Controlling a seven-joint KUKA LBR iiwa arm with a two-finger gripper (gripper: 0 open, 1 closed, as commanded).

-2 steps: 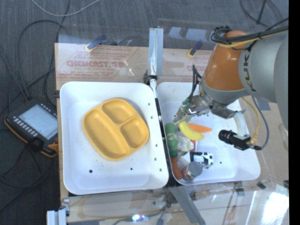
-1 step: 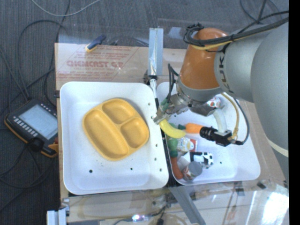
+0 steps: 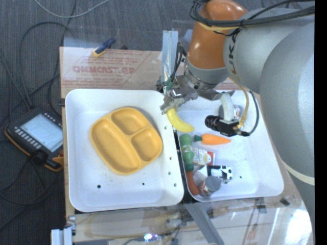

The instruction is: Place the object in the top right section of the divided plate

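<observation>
The yellow divided plate [image 3: 126, 139] lies in the left white bin [image 3: 82, 188], with three sections; nothing rests in them. My gripper [image 3: 170, 105] hangs over the seam between the two bins, just right of the plate's top right section. A yellow banana [image 3: 180, 121] slants down to the right from the fingertips, its upper end pinched between them. The gripper is shut on that end.
The right bin [image 3: 260, 177] holds an orange carrot [image 3: 217, 139], a green item [image 3: 187, 153], a white packet [image 3: 204, 157], a black-and-white cow toy [image 3: 221, 173] and a grey piece [image 3: 212, 184]. A handheld pendant [image 3: 36, 134] lies left of the bench.
</observation>
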